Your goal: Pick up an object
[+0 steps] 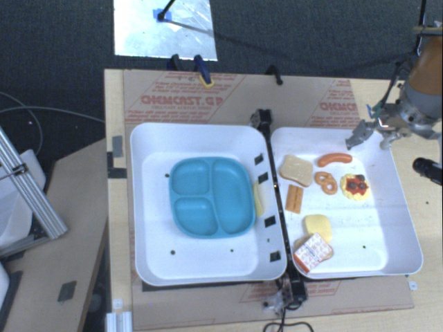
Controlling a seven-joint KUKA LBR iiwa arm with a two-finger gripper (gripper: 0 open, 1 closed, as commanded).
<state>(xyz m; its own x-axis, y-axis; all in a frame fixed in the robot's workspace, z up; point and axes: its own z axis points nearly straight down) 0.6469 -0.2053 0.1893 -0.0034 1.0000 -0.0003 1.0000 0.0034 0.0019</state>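
Observation:
My gripper (pixel 371 137) hangs over the far right corner of the right bin (pixel 394 206). Its two fingers stand apart, open, with nothing between them. Just below and left of it lies a toy sausage (pixel 335 160). Further into the bin are a bread slice (pixel 296 169), a pretzel (pixel 326 182), a small tart with red topping (pixel 355 186), a brown cracker (pixel 294 198), a yellow cheese piece (pixel 318 225) and a red and white packet (pixel 313 252).
The left bin (pixel 149 185) holds a blue divided plate (pixel 211 196), with a pale yellow piece (pixel 259 199) wedged beside it by the wall. A black divider (pixel 273 185) runs between the bins. Clamps (pixel 203 71) sit at the bench's far edge.

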